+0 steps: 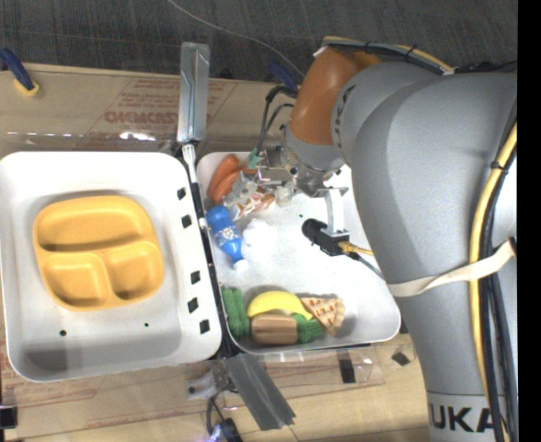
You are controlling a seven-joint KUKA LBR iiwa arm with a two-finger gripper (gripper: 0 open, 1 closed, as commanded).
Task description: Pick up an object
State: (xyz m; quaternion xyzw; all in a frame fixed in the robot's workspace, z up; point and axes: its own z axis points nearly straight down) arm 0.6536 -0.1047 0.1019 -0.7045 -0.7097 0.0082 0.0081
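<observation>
I'm down at the right bin's (381, 302) eleven o'clock corner, gripper (257, 189) over the orange carrot (223, 179), its spread impossible to tell, so next I must close and lift.

The big grey arm (436, 182) comes in from the right, bent downward, its orange band (318, 90) showing just above the wrist. The pincer (261, 184) points down and leftward, low.
</observation>
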